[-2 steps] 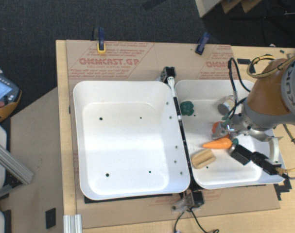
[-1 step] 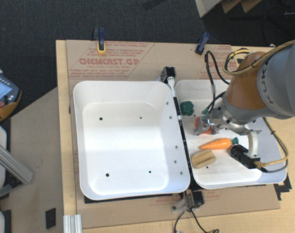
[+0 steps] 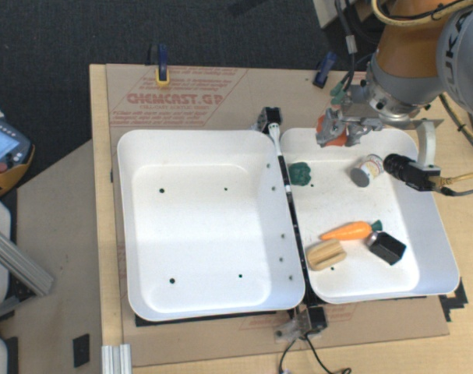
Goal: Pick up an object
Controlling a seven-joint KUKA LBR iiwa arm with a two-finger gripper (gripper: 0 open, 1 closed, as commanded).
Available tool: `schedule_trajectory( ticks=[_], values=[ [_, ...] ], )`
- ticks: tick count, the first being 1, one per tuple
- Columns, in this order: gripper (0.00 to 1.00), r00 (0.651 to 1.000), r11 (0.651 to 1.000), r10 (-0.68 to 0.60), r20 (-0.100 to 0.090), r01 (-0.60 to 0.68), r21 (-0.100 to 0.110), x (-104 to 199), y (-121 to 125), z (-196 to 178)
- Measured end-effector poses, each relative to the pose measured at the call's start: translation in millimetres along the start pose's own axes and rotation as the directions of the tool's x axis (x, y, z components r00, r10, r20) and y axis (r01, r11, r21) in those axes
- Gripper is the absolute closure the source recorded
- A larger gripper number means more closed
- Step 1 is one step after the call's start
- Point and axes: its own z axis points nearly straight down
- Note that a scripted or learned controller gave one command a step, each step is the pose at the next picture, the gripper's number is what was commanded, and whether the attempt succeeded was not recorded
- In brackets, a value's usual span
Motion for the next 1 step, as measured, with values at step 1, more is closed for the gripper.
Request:
schedule_trajectory(
  ticks=[1],
  values=[
    [1.00,1.000,0.999,0.009,-0.002,-0.009,0.034,16.5,-49.1,82.5]
  ],
)
